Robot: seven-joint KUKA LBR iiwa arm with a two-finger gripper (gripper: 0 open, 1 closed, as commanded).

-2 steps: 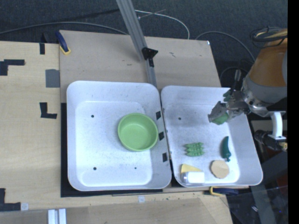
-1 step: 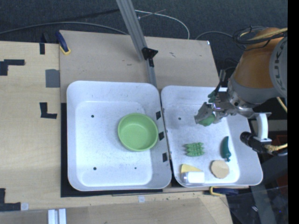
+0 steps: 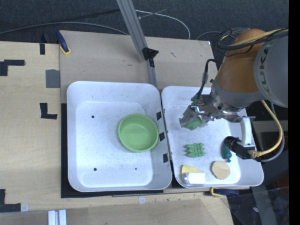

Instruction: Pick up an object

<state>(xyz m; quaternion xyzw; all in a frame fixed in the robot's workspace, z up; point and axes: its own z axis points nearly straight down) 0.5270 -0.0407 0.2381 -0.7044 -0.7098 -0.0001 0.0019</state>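
Two shallow white bins sit side by side on the bench. The left bin (image 3: 79,125) holds one green bowl (image 3: 138,132), upright, slightly right of the bin's centre and near the wall shared with its neighbour.

The arm (image 3: 243,74) reaches in from the right, its orange band sitting above the right bin (image 3: 176,102). The gripper (image 3: 192,121) is over the upper middle of that bin. A small green object (image 3: 191,123) sits between the fingertips, so the gripper appears clenched on it; whether the object is lifted clear of the bin floor cannot be told from this angle.

Other contents of the right bin, all toward its near end:
- a green ridged piece (image 3: 194,149), lying just below the gripper and apart from it
- a yellow and white block (image 3: 192,174) against the near wall
- a round tan piece (image 3: 220,170) just beside that block, to its right
- a dark teal item (image 3: 228,152) above the tan piece, close to the black fitting on the arm's cable

A grey pole (image 3: 133,22) slants down to the back edge between the bins
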